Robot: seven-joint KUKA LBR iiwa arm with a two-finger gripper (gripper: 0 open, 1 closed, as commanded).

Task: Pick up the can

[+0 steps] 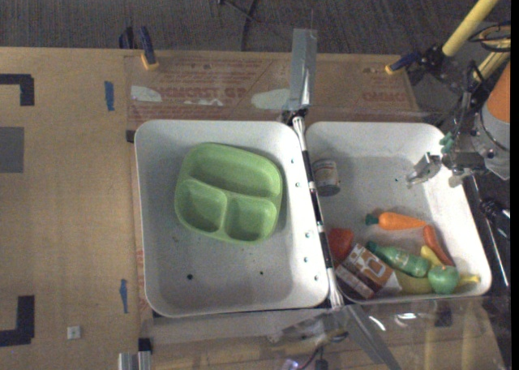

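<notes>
A small can [326, 177] with a pale label stands upright in the right bin [381, 149], close against its left wall. My gripper [428, 167] hangs over the right bin's far right side, well to the right of the can and apart from it. Nothing shows between its fingers.
The left bin [162, 279] holds a green divided plate [229, 191]. Along the right bin's front lie a carrot [401, 221], a green bottle [401, 260], a red piece [340, 241], a brown carton [365, 269] and yellow and green toy food [434, 279]. A metal post [302, 68] stands behind the bins.
</notes>
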